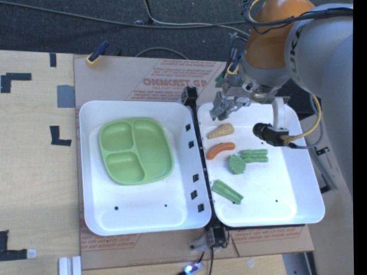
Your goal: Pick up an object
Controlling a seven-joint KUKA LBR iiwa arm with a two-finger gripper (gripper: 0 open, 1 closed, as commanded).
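The end effector (221, 112) is seen poised over the top left corner of the right bin (287, 211), just above the tan piece (221, 131). Whether it is wide or narrow cannot be told from this slant, and nothing is seen gripped in it.

The tan piece, judged the likeliest target, lies flat and slanted, close to the divider (198, 153) between the bins. It is taken for a small plastic toy food: light, stiff, smooth enough to slip. A grip across its narrow middle is judged best, since the ends taper and could squirt out.

Just below it the orange piece (221, 150) is laid, a curved sausage shape, near but apart. Further right the broccoli (236, 164) and the green stalk (254, 155) are seen touching or nearly so; which cannot be told. The bumpy head is judged easier to hold than the slick stalk. Lower down, the green wedge (227, 191) is set well apart, with free floor around it.

The bin floor is white, smooth and hard, so a nudged piece is expected to slide. Room is tight on the divider side. A black part (269, 133) on the arm hangs over the bin to the right.

In the left bin (92, 211) a green tray (136, 150) is laid. Both bins are borne on cardboard (166, 82) on the worktop (34, 171).
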